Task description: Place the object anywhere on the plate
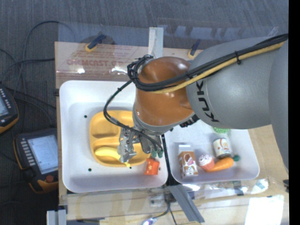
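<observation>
We're looking down on the left bin [70, 125], where the yellow plate [105, 139] sits with its sectioned hollows showing on the side away from the arm. The pincer [126, 151] hangs over the plate's near right part, low among its cables. Is it open or closed? We cannot tell from here; the metal parts blur together.

Now the relation that matters: the small orange-red object [152, 166] lies just off the plate's lower right edge, on the bin floor, close against the wall between the two bins. It sits beside the pincer, to its right and a touch toward the camera, not between its tips as far as we can see. So, we judge, the object is not yet on the plate, and the plate is a short shift left from it.
</observation>
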`<state>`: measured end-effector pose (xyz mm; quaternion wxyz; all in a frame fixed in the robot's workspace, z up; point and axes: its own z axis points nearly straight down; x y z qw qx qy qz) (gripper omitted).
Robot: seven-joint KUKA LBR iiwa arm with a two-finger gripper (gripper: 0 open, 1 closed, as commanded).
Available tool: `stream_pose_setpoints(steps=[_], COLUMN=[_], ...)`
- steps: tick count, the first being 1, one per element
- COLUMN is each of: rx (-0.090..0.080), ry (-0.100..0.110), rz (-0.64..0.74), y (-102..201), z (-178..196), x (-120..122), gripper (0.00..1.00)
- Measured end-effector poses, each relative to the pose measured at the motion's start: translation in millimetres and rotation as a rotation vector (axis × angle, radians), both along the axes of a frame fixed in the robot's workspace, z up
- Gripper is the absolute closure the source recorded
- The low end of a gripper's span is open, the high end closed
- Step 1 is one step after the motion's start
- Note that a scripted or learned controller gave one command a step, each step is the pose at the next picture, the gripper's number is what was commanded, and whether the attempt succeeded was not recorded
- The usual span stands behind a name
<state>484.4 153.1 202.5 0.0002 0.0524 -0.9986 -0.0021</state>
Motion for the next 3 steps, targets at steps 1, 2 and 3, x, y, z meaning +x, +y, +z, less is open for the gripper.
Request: stream_pose_setpoints(steps=[1,2,3], rx=[-0.005,-0.005,-0.004], ry=[-0.001,-0.001,0.0], rz=[-0.331,-0.331,0.046], y=[-39,-39,-52], z=[44,44,-19], x=[28,28,6], gripper=[1.0,0.0,0.0])
